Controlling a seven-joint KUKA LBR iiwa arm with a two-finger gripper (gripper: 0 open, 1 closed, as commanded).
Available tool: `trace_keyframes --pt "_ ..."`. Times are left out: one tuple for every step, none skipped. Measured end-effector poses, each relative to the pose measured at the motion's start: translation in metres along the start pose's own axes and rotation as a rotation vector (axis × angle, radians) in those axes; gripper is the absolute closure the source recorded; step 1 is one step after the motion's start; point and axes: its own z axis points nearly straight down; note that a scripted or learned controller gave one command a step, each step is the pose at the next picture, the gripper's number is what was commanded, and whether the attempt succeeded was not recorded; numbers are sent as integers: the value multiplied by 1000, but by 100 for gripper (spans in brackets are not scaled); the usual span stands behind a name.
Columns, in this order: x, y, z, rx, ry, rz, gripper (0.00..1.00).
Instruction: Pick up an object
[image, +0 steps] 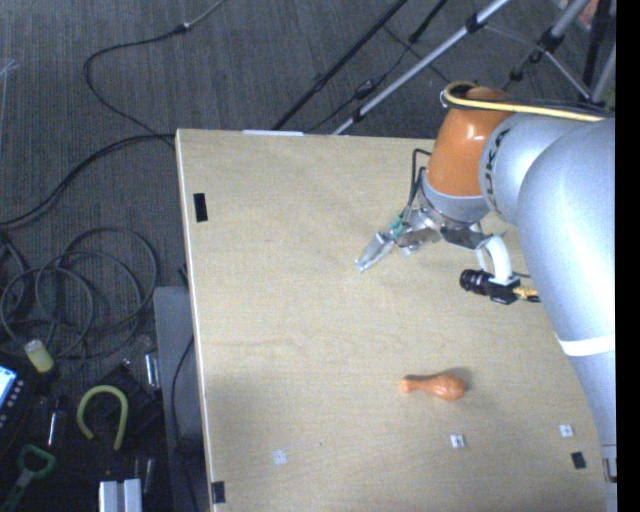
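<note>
While my gripper (372, 255) hung apart from the gourd (436, 386), fingers apparently closed and empty, I needed to open and centre first.

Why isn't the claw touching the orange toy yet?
Apart. The camera view shows bare board between the gripper and the orange toy lying nearer the front.

Soft, slightly blurred picture; even overhead light, faint shadows, dim floor at left
</note>
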Motion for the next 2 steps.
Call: trace_keyframes --pt "0 0 -9 0 0 0 100" --pt "0 0 -9 0 0 0 0"
